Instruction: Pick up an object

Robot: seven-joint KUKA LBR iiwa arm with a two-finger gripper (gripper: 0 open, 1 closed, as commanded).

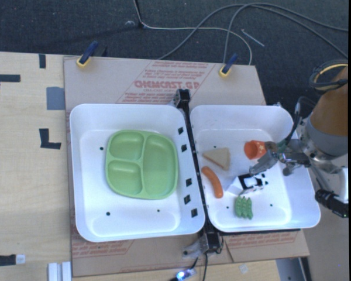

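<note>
The gripper (267,161) reaches into the right bin (278,206), just beside the orange toy (254,149) — open or closed, nobody can tell. It looks like an approach — next it needs centring over the toy.

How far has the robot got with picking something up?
Done: nothing lifted yet; the bread, sausage and green toy lie in the right bin. In hand: the gripper is low over that bin beside the orange toy, with no grasp visible. Left: close on one thing and lift it.
</note>
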